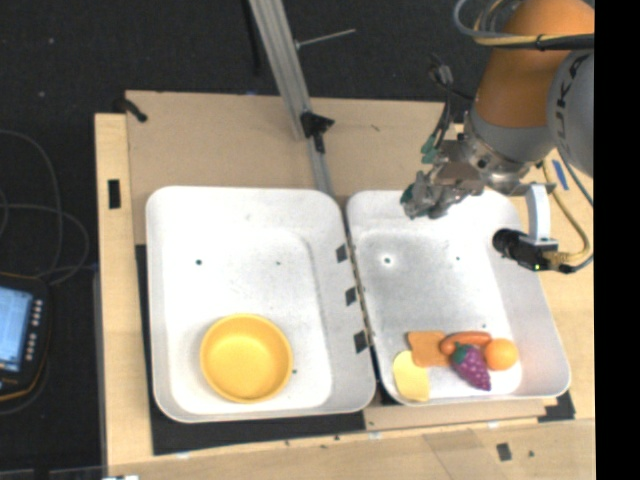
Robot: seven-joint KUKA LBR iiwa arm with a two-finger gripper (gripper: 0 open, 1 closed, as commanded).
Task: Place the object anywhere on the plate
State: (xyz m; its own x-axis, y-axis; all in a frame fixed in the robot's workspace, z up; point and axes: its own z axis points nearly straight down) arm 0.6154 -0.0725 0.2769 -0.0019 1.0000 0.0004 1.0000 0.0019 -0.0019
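I see the gripper over the right bin's far edge; whether it's clenched, I can't tell. The toy food, orange, purple and yellow, huddles in that bin's near corner. A yellow plate sits in the left bin on the tan desk.

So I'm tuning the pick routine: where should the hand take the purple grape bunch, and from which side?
Probably from straight above, on the grape bunch at its wide middle. It lies flat in the right bin, crowded by the orange ball, the carrot and the bin's near wall, so a side approach looks blocked. The hand is over the bin's far end.
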